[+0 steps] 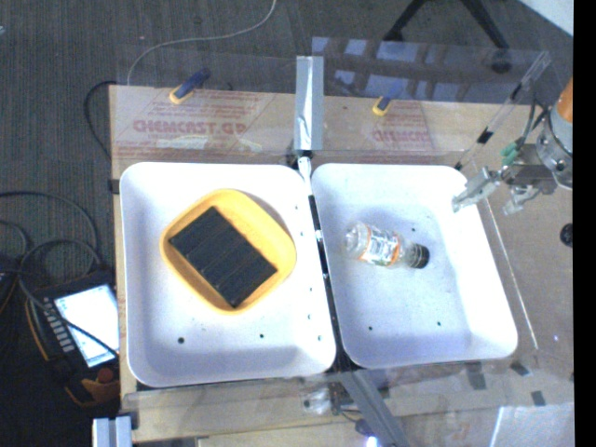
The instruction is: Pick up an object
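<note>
A clear plastic bottle with an orange-and-white label and a dark cap lies on its side in the middle of the right bin. In the left bin rests a yellow dish with a dark ribbed rectangular pad on it. My gripper hangs at the right bin's upper right rim, well to the right of the bottle and apart from it. Its fingers are spread, with nothing between them.
A metal divider post stands behind the seam between the bins. Clear panels with yellow clamps line the back of the bench. A tablet and cables lie on the floor at left.
</note>
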You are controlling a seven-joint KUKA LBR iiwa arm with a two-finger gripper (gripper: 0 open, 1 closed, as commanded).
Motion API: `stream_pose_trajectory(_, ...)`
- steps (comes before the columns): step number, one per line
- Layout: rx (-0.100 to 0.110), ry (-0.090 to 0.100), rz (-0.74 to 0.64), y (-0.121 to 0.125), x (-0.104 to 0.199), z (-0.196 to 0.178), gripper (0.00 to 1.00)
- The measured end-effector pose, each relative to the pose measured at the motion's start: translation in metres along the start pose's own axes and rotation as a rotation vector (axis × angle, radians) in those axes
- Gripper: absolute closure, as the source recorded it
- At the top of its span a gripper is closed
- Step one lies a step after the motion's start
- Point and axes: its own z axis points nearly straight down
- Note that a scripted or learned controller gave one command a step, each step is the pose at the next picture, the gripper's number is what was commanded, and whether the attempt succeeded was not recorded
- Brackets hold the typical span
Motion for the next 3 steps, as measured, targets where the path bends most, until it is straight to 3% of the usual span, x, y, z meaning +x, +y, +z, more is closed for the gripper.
stream_pose_trajectory(1, 0.001, -0.001, 0.131, 0.032, 0.029, 0.178, 0.0)
stream_pose_trajectory(2, -0.012, -0.003, 0.199, 0.07, 0.046, 0.192, 0.0)
stream_pose_trajectory(3, 0.0, 0.001, 0.078, -0.037, 0.046, 0.146, 0.0)
